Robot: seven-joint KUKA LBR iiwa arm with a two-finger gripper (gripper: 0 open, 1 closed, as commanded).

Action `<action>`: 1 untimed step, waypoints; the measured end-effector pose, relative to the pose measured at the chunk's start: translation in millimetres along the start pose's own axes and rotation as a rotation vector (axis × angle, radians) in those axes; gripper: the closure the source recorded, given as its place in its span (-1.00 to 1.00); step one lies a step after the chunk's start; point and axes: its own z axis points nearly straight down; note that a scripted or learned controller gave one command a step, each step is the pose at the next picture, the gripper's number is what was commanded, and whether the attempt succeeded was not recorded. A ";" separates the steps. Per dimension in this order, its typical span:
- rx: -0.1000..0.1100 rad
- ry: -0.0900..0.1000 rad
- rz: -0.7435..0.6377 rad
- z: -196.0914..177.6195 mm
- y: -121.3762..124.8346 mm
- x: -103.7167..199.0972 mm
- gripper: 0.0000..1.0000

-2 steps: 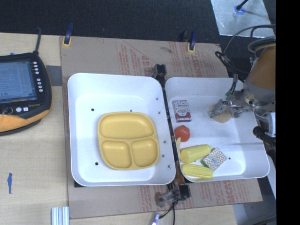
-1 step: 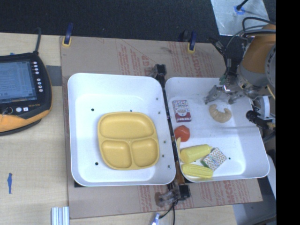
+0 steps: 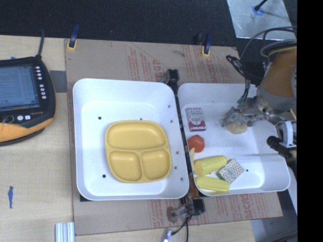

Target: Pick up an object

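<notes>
Camera view, right bin (image 3: 252, 178), gripper (image 3: 237, 119) at its upper middle, fingers spread wide over tan lump (image 3: 236, 128), tomato (image 3: 196, 143) left of gripper, corn (image 3: 212, 184) below

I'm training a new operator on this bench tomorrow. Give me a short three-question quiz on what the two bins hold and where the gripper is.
1. True or false: the yellow plastic three-compartment tray lies in the left white bin.
2. Which sits closest to the gripper? A) red round tomato-like toy B) pale tan roundish lump C) small red and white carton
3. Fill in: two yellow corn cobs lie in the right white bin, beside a small ______-patterned packet.

Key: 1 true; 2 B; 3 speckled, multicoloured.
</notes>
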 end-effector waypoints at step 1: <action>-0.004 0.001 0.001 -59.8 47.3 -14.7 -1.00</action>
